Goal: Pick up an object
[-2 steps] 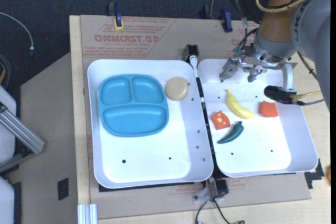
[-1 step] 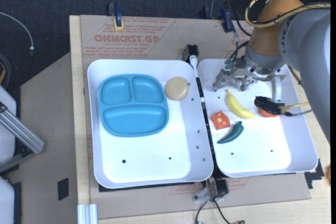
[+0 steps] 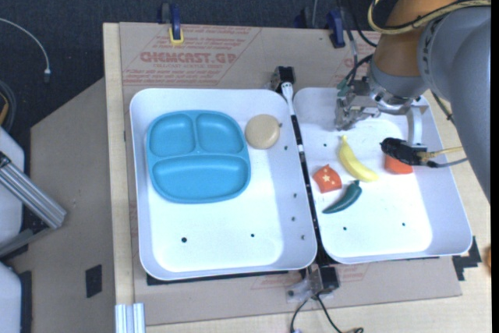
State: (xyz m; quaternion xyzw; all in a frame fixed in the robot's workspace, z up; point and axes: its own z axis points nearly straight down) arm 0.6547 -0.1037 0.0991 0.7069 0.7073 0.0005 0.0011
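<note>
Brown board surface [image 3: 257,62], two white bins side by side, dark floor around.

- Arm [image 3: 437,35] enters from the right and hangs over the far-left corner of the right bin [image 3: 390,230]. Jaws point down just above the bin floor. Whether they are apart or together: cannot tell at this slant. Nothing visible between them.
- Left bin [image 3: 226,230]: blue divided plate [image 3: 199,156], with a round beige piece [image 3: 263,132] just beside its far-right edge.
- Right bin, largest first: banana [image 3: 356,161], lying at a slant, near the jaws on their near side. Green pepper [image 3: 343,199], nearer the camera. Red piece [image 3: 328,178], between the two and to their left. Orange-red piece [image 3: 398,164], right of the banana, partly covered.

Judgement: approach step, no grasp yet. The banana looks like the closest candidate.

To do it well:
- Centre over the banana's middle.
- Turn the wrist so the jaws close across its short width, not along its length.
- Descend straight, keeping off the bin wall and the red piece.
- Check the lift before calling it held.
</note>
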